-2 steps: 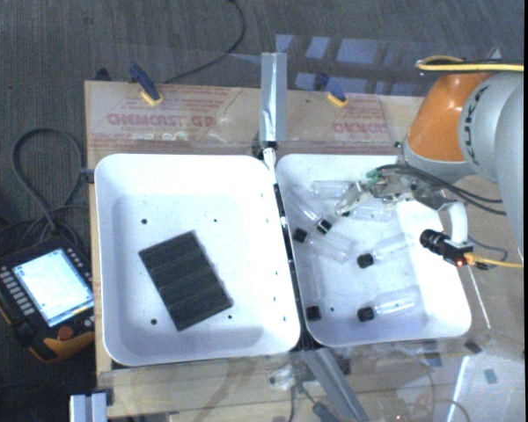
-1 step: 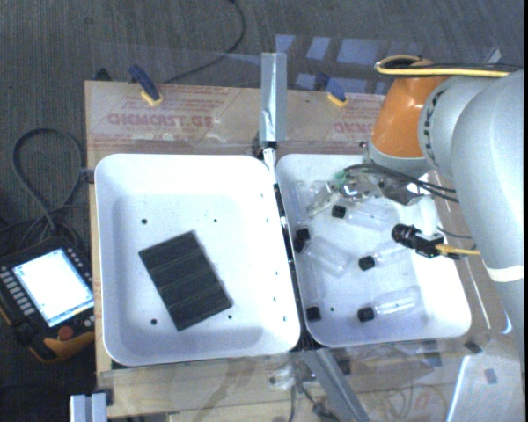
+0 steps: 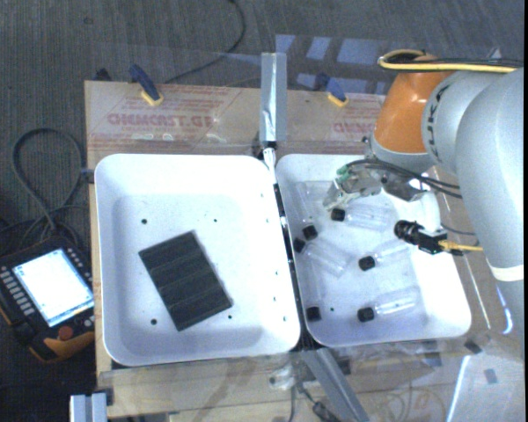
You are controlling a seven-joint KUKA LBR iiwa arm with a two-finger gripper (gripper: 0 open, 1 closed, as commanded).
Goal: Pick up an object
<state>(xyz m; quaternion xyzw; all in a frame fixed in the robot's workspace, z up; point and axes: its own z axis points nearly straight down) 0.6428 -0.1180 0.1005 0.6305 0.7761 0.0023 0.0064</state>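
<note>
Clear vials (image 3: 383, 306) scattered across right bin (image 3: 458, 323) | gripper (image 3: 339, 199) lowered near back edge | jaw state indeterminable | nothing lifted yet

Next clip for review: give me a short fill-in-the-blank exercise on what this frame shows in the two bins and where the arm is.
1. The dark ribbed slab lies in the ____ bin.
2. The clear tubes with black caps lie in the ____ bin.
3. The gripper is over the ____ bin's far end.
4. The band above the arm's wrist is coloured ____.

Missing words: left; right; right; orange
</note>
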